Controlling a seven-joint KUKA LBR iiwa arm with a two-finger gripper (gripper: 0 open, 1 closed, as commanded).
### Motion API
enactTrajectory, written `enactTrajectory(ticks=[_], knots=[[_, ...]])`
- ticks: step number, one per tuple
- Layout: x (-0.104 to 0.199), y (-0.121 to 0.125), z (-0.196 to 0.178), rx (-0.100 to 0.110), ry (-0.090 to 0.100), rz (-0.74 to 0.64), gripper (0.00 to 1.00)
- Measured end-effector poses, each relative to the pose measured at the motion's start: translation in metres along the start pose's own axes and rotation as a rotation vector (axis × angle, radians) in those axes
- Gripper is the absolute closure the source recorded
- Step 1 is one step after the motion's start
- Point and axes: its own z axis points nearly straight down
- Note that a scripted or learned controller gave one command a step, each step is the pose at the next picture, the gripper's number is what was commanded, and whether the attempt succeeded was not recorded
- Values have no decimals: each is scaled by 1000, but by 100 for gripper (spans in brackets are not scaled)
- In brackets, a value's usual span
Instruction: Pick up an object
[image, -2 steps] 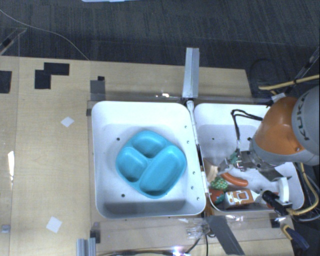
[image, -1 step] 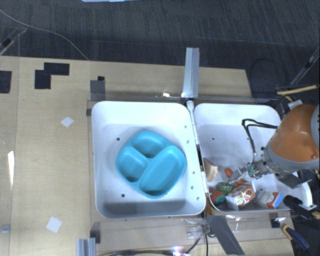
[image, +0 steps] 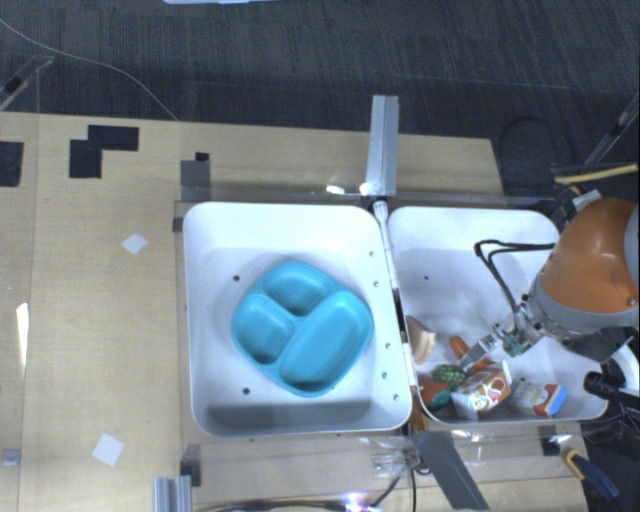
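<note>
A blue three-compartment plate lies in the left bin. Several small items sit in a heap at the near edge of the right bin: a pale beige piece, a small orange piece, a green piece, a white and red-orange package and a white, orange and blue carton. My gripper reaches in from the right, just above the heap, near the orange piece and the package. The orange-banded wrist hangs over the right side of the bin.
A metal bar stands behind the wall between the two bins. A black cable loops from the wrist over the right bin. Black marks lie on the wooden bench at the far left.
</note>
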Motion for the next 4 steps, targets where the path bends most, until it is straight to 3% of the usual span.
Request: enactTrajectory(ticks=[1, 2, 3, 4], knots=[[23, -5, -21, 0, 0, -171, 0], [-22, -33, 2, -5, -3, 15, 0], [18, -9, -9, 2, 2, 235, 0], [17, -7, -20, -2, -1, 234, 100]])
